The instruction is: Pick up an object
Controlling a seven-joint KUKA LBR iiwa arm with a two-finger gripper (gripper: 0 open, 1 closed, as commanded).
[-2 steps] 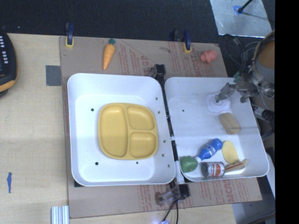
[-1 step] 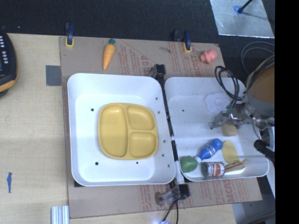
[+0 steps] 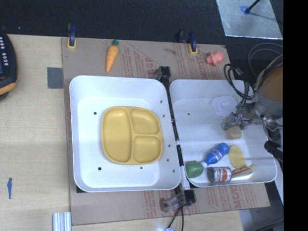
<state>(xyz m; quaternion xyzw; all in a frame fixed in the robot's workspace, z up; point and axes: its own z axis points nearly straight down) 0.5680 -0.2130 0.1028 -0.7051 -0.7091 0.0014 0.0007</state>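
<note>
- The gripper (image 3: 234,124) reaches in from the right and sits low in the right bin (image 3: 192,93); whether it is wide, narrow or holding anything cannot be told
- A small tan block (image 3: 234,133) lies right at the gripper's tip; touching or apart is unclear
- Along the right bin's near side: a blue bottle (image 3: 216,154), a green object (image 3: 194,169), a small can (image 3: 220,175) lying on its side, a pale yellow piece (image 3: 237,156)
- The left bin (image 3: 82,129) holds a yellow divided plate (image 3: 131,134)
- Behind the bins, on the brown board: a toy carrot (image 3: 111,56); a pink object (image 3: 215,57)
</note>
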